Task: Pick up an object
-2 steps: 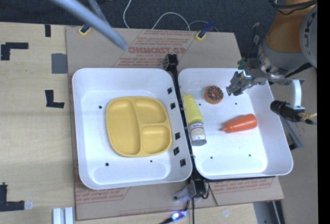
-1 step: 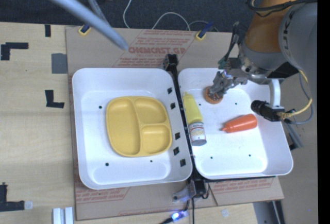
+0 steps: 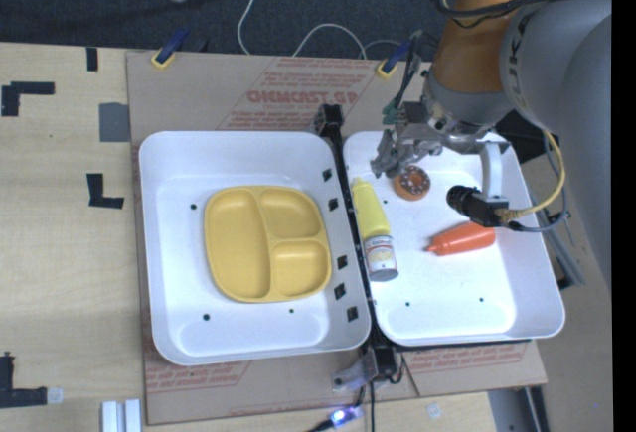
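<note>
My gripper (image 3: 397,160) hangs over the back left part of the right bin (image 3: 497,321), just above and left of a small brown round object (image 3: 411,184). Nothing shows between the fingers. A yellow bottle with a white cap (image 3: 372,226) lies along the bin's left wall. An orange carrot-shaped object (image 3: 461,239) lies near the bin's middle right. In the left bin (image 3: 169,321) rests a yellow divided plate (image 3: 266,242).
The grey arm with its orange band (image 3: 487,23) fills the upper right over the right bin's back. A black cable fitting (image 3: 472,204) hangs beside the carrot. Both bins sit on a cardboard sheet (image 3: 288,92). Clips (image 3: 169,48) hold its back corners.
</note>
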Controlling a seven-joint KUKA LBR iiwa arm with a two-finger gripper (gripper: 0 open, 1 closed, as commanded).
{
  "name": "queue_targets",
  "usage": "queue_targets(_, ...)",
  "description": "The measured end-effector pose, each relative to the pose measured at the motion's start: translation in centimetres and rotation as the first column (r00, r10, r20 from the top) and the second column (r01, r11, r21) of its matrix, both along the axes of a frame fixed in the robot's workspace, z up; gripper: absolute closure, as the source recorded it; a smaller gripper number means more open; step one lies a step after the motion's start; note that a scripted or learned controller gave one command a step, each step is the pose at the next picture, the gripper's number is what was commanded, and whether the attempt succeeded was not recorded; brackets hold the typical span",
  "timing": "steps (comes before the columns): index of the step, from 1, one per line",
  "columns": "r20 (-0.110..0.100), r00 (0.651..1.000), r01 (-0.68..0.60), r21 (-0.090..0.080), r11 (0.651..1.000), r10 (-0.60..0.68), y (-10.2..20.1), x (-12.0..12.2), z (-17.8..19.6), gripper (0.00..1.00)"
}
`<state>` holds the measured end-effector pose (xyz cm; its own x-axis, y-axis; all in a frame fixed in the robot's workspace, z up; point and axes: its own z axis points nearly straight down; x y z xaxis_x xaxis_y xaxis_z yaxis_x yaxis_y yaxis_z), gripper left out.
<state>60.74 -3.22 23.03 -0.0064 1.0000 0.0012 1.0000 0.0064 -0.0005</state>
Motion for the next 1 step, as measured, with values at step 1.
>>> queue_targets(1,-0.002,1.0,0.0,-0.001,1.0,0.0,5.6,-0.78,-0.98,1.0)
